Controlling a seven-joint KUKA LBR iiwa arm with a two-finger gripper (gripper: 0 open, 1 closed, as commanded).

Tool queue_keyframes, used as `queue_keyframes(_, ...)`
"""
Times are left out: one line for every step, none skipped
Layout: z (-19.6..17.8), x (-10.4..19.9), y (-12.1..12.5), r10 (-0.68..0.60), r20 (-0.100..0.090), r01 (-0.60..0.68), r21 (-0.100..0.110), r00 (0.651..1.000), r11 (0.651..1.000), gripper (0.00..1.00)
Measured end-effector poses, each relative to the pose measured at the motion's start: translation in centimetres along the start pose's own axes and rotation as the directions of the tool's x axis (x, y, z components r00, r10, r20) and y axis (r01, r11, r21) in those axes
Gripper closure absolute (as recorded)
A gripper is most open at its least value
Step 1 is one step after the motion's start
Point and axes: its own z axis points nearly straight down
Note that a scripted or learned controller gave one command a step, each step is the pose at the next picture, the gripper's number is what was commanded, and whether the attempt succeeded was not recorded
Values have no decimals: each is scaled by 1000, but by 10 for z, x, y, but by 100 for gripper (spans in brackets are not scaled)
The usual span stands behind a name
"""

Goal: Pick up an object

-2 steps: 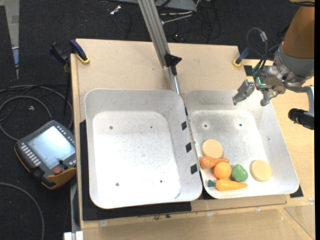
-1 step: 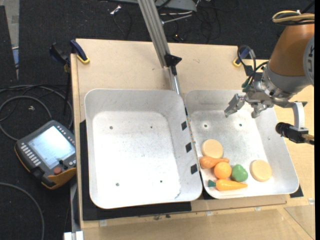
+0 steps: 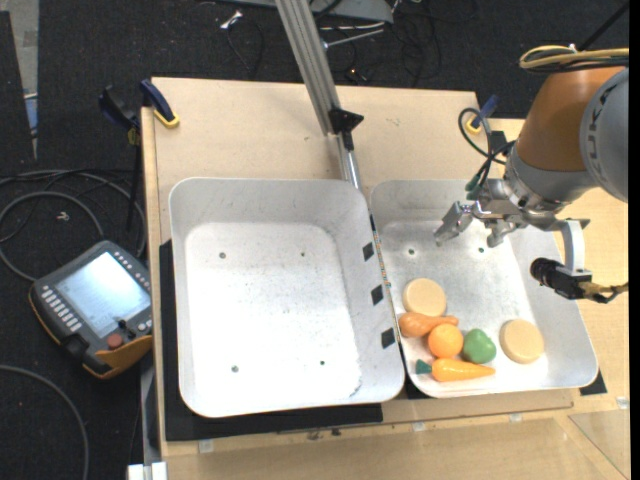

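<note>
**benchwatcher:** So where was your tool point(image 3: 476, 224) at that moment? Got anything in it?

**me:** Nope, nothing in it. My tool hung over the far end of the right bin point(image 3: 572, 368), up in the bare white part, with the two fingers point(image 3: 450, 222) spread apart and nothing between them. My arm point(image 3: 575, 128) came in from the right, grey with the orange band just above the wrist.

**benchwatcher:** And the stuff to pick from?

**me:** All bunched at the near end of that same right bin, well apart from my tool. There was a pale tan disc point(image 3: 425, 296) close to the bin's left wall, and right below it an orange carrot-shaped piece point(image 3: 422, 322) lying on its side. Touching that were a round orange ball point(image 3: 445, 341) and a green piece point(image 3: 480, 347), side by side. A second carrot point(image 3: 459, 370) lay along the near rim, just under the ball and the green one. Another tan disc point(image 3: 521, 340) sat off to the right of the green piece, a little apart from it.

**benchwatcher:** Left bin?

**me:** The left bin point(image 3: 200, 208) just showed its speckled white floor. Both bins sat side by side on the tan surface point(image 3: 250, 128), edges touching. A metal pole point(image 3: 312, 53) slanted down to the gap between them. A teach pendant point(image 3: 92, 308) with a lit screen lay on the dark floor off the surface's left side, cables around it.
</note>
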Motion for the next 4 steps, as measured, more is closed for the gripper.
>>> queue_keyframes(51, -1, -11, 1, -1, -1, 1, 1000, 1000, 0)
queue_keyframes(37, -2, -9, 1, 0, -1, -6, 1000, 1000, 100)
queue_keyframes(-9, 7, -6, -4, 1, 4, -10, 1000, 1000, 100)
queue_keyframes(-70, 0, -1, -3, 2, 3, -11, 1000, 1000, 100)
